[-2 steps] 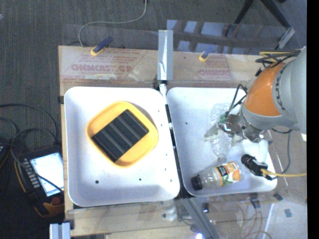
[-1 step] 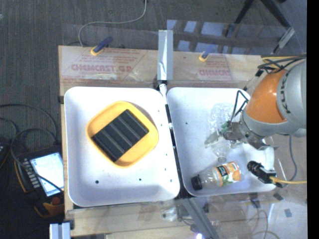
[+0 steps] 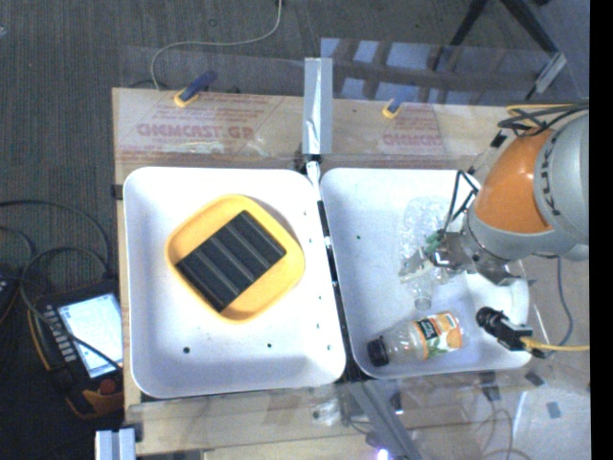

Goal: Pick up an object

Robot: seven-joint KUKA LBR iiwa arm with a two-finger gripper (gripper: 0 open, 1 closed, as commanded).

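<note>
- Two shallow white bins: the left bin [image 3: 144,257] holds a yellow rounded tray with black ribbed insert [image 3: 236,257].
- Right bin [image 3: 369,257]: clear crumpled plastic bottle [image 3: 420,247], orange-labelled juice bottle [image 3: 419,338] lying near.
- Gripper [image 3: 442,249] beside the clear bottle; finger state cannot be told.

Two white bins [image 3: 144,286]; one yellow tray [image 3: 196,228]; one bottle [image 3: 421,338].

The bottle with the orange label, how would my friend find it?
Look in the right white bin, along its near wall. The bottle lies on its side there, dark cap pointing left. Its orange label sets it apart from the crumpled clear plastic above it.
</note>
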